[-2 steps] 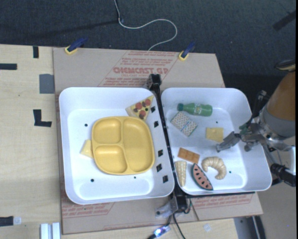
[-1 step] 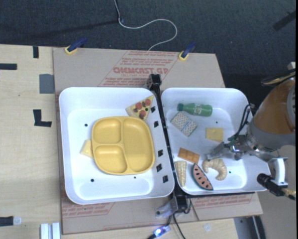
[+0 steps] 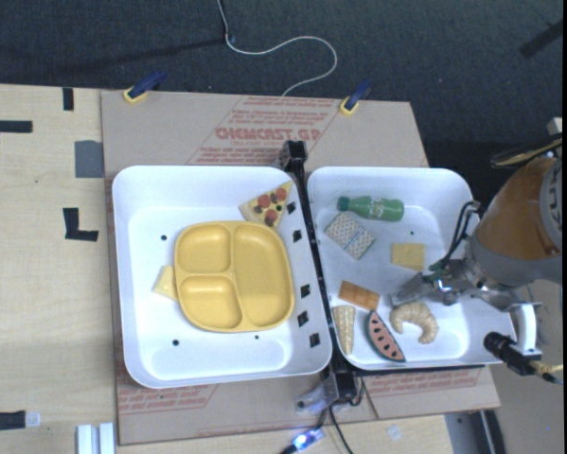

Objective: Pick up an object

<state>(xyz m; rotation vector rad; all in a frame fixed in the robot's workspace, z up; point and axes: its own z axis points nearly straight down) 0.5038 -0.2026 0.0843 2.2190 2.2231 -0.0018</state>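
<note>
1. The two bins (image 3: 132, 253) were white.
2. The divided plate (image 3: 234, 275) was plain yellow.
3. The pizza slice (image 3: 269, 205) was tan with red dots.
4. The bottle (image 3: 371, 207) was green with a white label.
5. The watermelon slice (image 3: 382, 338) was red with a green rind.
6. The croissant (image 3: 417, 319) was pale beige.
7. The cracker (image 3: 408, 255) was yellow.
8. The arm (image 3: 520, 220) showed an orange band.

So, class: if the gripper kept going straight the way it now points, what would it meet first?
Most likely the croissant, which lies right at the gripper tip in the right bin. Height above it is unclear from this slanted view.
</note>
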